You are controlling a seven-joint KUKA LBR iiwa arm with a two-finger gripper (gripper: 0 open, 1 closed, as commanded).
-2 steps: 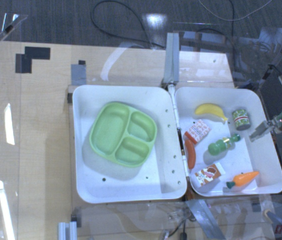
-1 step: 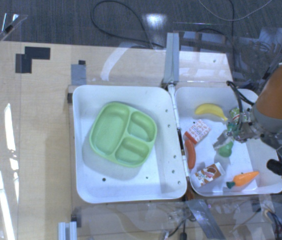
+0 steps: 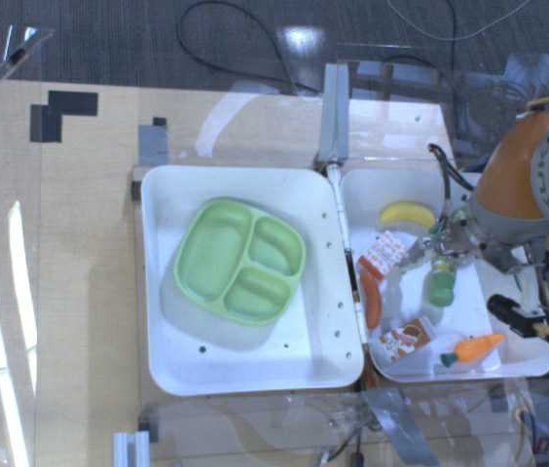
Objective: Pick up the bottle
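The bottle [image 3: 440, 289] is small and green, and it lies in the right bin [image 3: 523, 358] near that bin's middle. My gripper [image 3: 436, 253] hangs right over the bottle's upper end, at or just above it. The grey arm with its orange band [image 3: 508, 178] reaches in from the right and hides the bin's far right corner.
Also in the right bin are a banana [image 3: 407, 213], a red and white packet [image 3: 384, 253], a red sausage [image 3: 371, 298], a small snack pack [image 3: 403, 340] and a toy carrot [image 3: 471, 349]. The left bin [image 3: 158, 290] holds a green divided plate [image 3: 239, 259].
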